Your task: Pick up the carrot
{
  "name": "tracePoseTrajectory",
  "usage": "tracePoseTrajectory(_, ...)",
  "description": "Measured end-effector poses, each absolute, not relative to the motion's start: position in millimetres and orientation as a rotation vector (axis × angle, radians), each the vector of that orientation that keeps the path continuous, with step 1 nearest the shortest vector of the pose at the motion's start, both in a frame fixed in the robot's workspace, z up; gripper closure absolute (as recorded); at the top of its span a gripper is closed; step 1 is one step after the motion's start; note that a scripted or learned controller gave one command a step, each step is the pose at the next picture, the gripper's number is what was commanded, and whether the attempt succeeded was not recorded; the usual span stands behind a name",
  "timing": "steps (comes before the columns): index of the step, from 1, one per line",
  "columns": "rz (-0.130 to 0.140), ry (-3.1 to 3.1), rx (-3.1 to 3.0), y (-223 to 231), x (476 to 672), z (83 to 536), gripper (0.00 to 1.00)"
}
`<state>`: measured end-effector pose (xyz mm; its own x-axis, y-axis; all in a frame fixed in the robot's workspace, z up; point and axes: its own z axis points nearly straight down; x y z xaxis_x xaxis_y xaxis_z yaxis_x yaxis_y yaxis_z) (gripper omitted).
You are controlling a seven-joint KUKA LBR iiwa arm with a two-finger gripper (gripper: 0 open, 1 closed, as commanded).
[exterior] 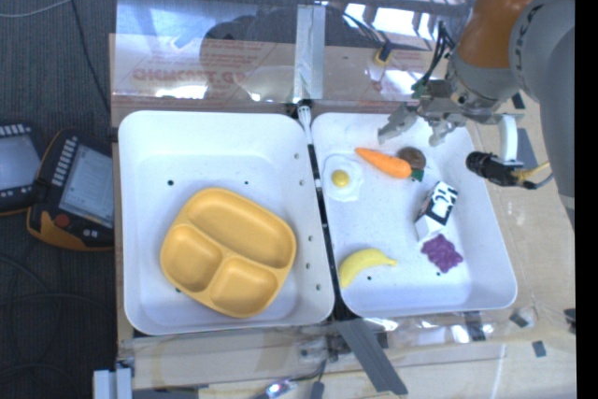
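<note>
Hovering over the far edge of the right bin (495, 290), gripper (418, 121) just beyond the carrot (383, 163). Fingers (400, 120) looking spread, pinching nothing.

Carrot lying flat in the far half of the right bin, pointing left toward the fried egg (343, 178), leafy end butting against a small brown round item (411, 155).

Risks, judging from here:
- Descending off-centre and clipping the brown item instead, since it is touching the carrot's thick end.
- Closing along the carrot's length rather than across it, letting the tapered body squirt out.
- Nudging the carrot into the egg or the bin's divider wall.
- Snagging the black-and-white carton (436, 203) looking unlikely, sitting clear to the near side.

Banana (363, 264), purple grapes (441, 252) and the yellow tray (227, 249) in the left bin (149, 135) staying well out of the path.
</note>
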<state>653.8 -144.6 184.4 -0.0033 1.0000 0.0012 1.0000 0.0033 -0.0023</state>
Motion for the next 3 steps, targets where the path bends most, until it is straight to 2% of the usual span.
tracePoseTrajectory(1, 0.002, -2.368, -2.068, -135.9, 650.2, 95.3, 0.0)
tracePoseTrajectory(2, 0.0, -2.37, -2.067, -134.7, 650.7, 105.2, 1.0)
tracePoseTrajectory(3, 0.003, -2.24, -2.202, -76.9, 662.7, 183.2, 1.0)
